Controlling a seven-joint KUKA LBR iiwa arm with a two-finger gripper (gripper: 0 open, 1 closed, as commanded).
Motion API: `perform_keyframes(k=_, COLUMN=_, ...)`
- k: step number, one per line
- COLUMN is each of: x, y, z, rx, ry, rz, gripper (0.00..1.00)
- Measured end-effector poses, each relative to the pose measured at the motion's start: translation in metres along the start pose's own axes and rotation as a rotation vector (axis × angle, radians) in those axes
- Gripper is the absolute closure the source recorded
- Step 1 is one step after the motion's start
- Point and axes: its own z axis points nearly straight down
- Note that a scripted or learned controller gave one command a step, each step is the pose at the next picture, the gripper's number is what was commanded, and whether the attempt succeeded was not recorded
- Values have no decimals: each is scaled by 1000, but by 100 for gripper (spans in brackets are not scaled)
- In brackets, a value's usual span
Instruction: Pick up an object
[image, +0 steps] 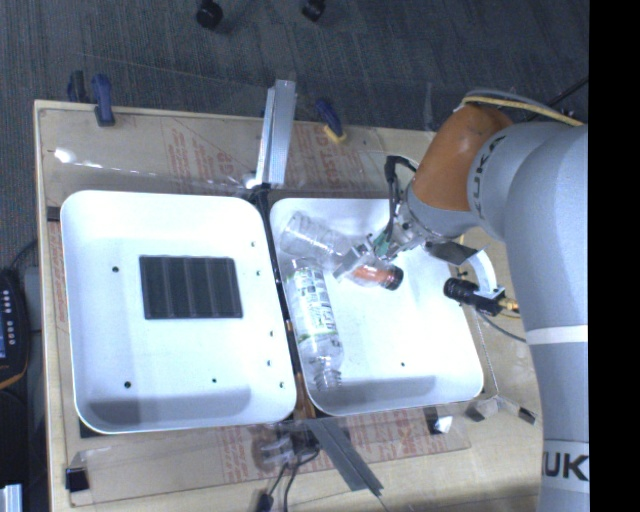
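Lying lengthwise along the right bin (470, 385), a clear labelled bottle (313, 322) points cap-down toward the near rim; the label's writing is illegible, and the gripper (385, 252) grip cannot be judged.

You see a wooden bench (150, 150) standing on dark grey carpet (120, 40), which fills the area beyond the bench's far edge. Blue clamps (101, 97) grip that far edge near the bench's left corner. Past the bench, on the carpet, two black chair casters (209, 14) show. Lighting is even and soft.
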Motion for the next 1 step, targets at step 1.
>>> perform_keyframes(k=1, x=-1, y=2, z=1, rx=-1, ry=-2, rz=-40, gripper=0)
